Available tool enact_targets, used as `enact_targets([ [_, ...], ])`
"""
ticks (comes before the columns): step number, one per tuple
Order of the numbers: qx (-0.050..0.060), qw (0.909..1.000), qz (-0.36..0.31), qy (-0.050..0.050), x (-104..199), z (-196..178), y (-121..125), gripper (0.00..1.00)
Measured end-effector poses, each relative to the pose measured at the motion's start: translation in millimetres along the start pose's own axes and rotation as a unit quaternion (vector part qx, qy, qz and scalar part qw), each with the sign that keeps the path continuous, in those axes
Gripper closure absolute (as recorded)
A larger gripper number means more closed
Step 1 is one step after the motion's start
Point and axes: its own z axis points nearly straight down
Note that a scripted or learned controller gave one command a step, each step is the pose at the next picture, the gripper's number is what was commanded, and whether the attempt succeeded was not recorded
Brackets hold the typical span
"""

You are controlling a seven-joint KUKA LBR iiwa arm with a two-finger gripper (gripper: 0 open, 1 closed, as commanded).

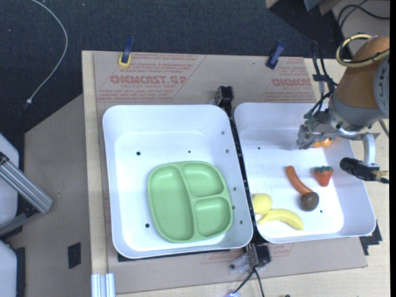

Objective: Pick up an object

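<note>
Presently we find the hand [314, 138] low in the right white bin [272, 159], over a small orange plastic object [321, 143]; its state we cannot tell. We judge the object light, rigid, slippery; grip across its middle.

Arm [362, 79]: enters from right, orange band above wrist, bent down over right bin [272, 125].
Gripper [312, 138]: low over right bin's far part, near its back wall.
</note>
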Motion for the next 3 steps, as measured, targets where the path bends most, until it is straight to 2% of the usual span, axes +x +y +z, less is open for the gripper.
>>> enact_targets([
  [2,-0.003,1.0000,0.000,-0.001,-5,-93,2,1.00],
  [3,0.002,1.0000,-0.002,0.002,48,-86,-4,1.00],
])
